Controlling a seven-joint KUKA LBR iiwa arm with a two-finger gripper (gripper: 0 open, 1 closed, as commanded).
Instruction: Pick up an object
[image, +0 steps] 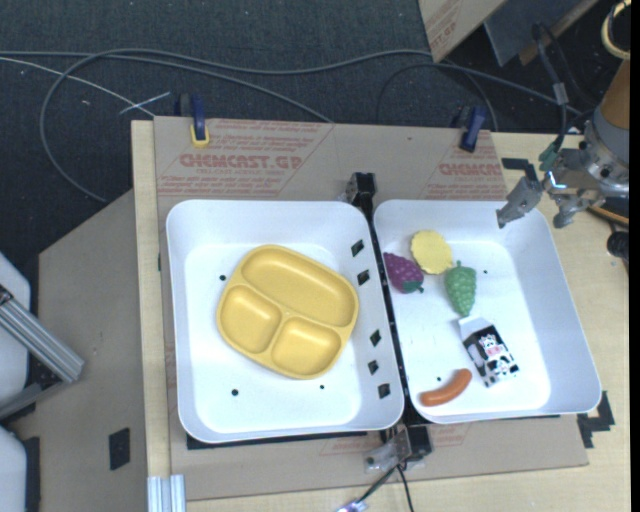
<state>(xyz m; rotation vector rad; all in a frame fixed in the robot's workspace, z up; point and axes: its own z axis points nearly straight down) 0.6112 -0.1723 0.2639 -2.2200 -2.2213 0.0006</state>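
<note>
The right white bin (560, 300) holds a yellow toy fruit (431, 251), a purple grape bunch (403, 271), a green toy vegetable (461, 288), a small black-and-white box (490, 354) and an orange sausage (445, 389). My gripper (540, 203) hovers over the far right corner of this bin, well away from the toys. Its fingers are spread apart with nothing between them.
The left white bin (190, 300) carries a yellow divided plate (288, 311). Blue clamps (199, 120) (471, 127) hold the cardboard base at the back. Cables lie on the dark floor behind, and a cardboard box (455, 20) stands at the top.
</note>
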